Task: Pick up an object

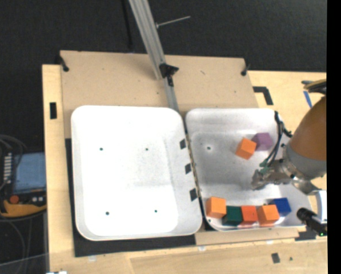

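The right bin (216,130) holds an orange block (246,148) and a purple block (263,140) near its far right. Along its front wall runs a row: an orange block (216,206), a green block (233,215), two more orange blocks (249,213) (268,213) and a blue block (281,205). My gripper (260,180) hangs low over the right bin's right part, between the purple block and the front row. The arm's wrist covers its fingers, and I see no block in it.
The left bin (130,170) lies beside the right one. A slanted metal rail (153,39) runs from the top down to the bins' joint. Cables and a blue box (27,173) lie off the bench's left edge.
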